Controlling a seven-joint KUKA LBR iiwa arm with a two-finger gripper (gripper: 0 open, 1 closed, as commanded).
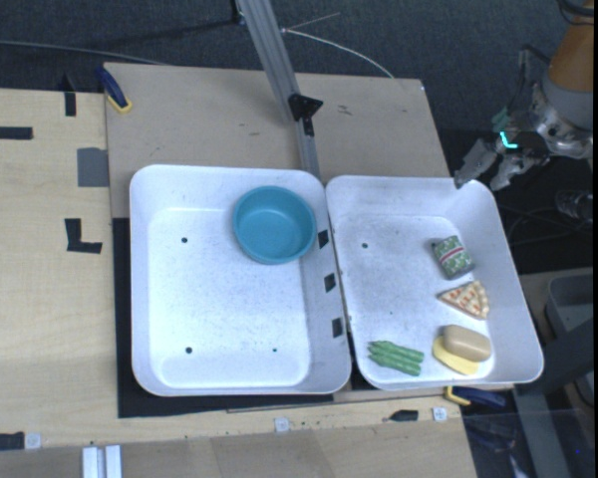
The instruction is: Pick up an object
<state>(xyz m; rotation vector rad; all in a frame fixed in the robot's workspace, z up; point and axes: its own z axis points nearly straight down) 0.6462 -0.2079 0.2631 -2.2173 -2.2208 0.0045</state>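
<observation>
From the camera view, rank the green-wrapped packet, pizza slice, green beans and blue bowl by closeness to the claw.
1. Green-wrapped packet, right bin, nearest the claw.
2. Pizza slice, right bin, below the packet.
3. Green beans and blue bowl: too close to call.

Pale wooden bench (40, 297) — dark carpeted floor (100, 8) behind, black tape marks (80, 235)
</observation>
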